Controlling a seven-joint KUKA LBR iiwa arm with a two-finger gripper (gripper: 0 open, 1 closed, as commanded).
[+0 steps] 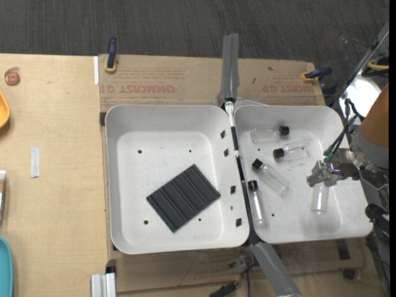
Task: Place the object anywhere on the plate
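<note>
Dark ribbed plate [184, 197] flat, askew, in left bin [117, 166]

- The arm [377, 129] runs off the right edge, so only its wrist end is seen.
- The gripper [322, 177] is small and blurred; its fingers cannot be made out.
- An orange object [3, 113] and a teal object [5, 268] are cut by the left edge.
- The clear vial [319, 200] below the gripper is faint against the white bin [352, 224].
</note>
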